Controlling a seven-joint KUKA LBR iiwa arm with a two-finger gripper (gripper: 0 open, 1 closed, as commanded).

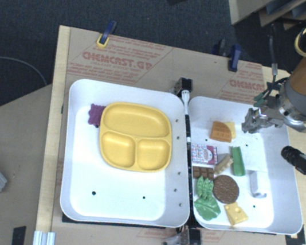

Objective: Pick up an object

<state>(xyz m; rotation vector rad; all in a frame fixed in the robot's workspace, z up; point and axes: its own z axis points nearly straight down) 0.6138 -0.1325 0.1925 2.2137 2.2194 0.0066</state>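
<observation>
White plastic bins sit side by side on a cardboard-covered bench (151, 60) clamped at its far edge. In the left bin (78, 153) a yellow divided tray (136, 135) lies with a purple item (95, 114) tucked at its left rim. The right bin (279, 198) holds the toy food: a bread slice (222, 130), a pink packet (203, 154), a green stick (237, 161), a brown round cookie (226, 189), green leafy lettuce (207, 199), a yellow cheese wedge (236, 214) and a small grey piece (255, 184). The gripper (251, 123) hangs over the bin's far right part, just right of the bread; whether it is open or closed I cannot tell, and nothing shows in its grasp. Dark carpet and loose cables surround the bench
</observation>
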